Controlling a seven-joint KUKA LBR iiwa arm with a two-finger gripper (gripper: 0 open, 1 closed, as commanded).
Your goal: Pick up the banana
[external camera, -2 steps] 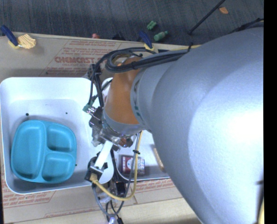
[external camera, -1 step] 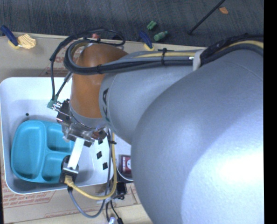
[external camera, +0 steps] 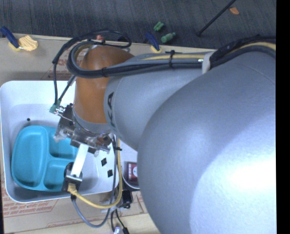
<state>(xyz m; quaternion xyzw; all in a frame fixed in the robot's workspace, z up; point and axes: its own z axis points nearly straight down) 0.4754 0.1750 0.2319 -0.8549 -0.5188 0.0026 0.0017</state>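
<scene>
Well, smooth rounded blue plastic tray [external camera: 32,155] in L white bin [external camera: 18,94]; arm [external camera: 184,130] above, grasp can't tell.

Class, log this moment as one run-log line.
arm: over left bin | tool: at blue tray's right edge
</scene>
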